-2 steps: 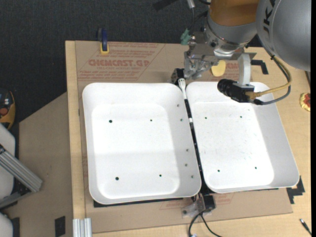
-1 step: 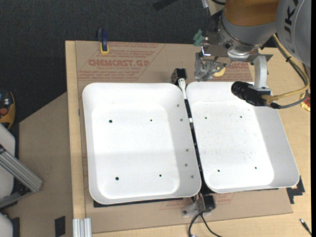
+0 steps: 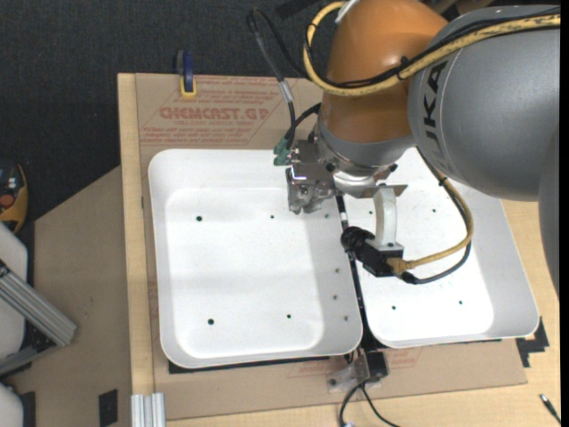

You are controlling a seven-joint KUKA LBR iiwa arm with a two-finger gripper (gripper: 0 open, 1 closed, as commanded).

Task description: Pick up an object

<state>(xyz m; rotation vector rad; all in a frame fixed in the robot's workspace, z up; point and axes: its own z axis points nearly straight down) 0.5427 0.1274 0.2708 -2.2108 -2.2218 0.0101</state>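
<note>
Pincer (image 3: 307, 194): I see it low over the left bin (image 3: 178, 265), near that bin's far right corner, under the arm's wrist. I cannot tell its state, and I make out nothing held. Object to pick: I cannot make one out in either bin, so no heading or long axis to log. Arm (image 3: 418, 78): orange band above grey wrist, reaching in from the right over the right bin (image 3: 498, 283). Yellow and black cables (image 3: 427, 261): looped from the wrist across the right bin. Worktop (image 3: 222, 105): brown board with red lettering beneath both bins. Blue-and-yellow clamp (image 3: 186, 74): on the board's far edge.
</note>
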